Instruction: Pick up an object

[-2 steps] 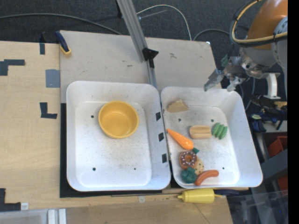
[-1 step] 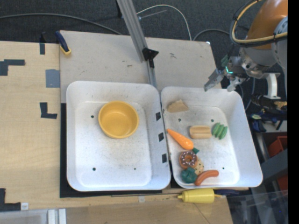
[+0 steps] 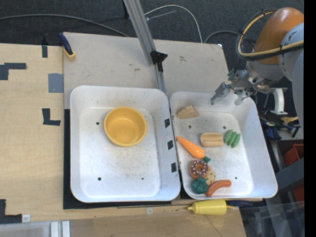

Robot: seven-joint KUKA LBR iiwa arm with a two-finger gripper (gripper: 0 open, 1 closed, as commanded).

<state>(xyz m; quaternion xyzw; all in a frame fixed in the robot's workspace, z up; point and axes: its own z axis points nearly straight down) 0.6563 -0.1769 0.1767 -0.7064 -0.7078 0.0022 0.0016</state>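
Here the gripper hangs open and empty above the right bin's far edge; nearest, just down-left of it, lies the bread piece (long axis left-right), then the orange carrot farther down.

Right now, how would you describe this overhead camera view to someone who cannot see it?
A grey robot arm's gripper hangs open over the right white bin, which holds toy foods including a carrot. The left bin holds a yellow bowl.
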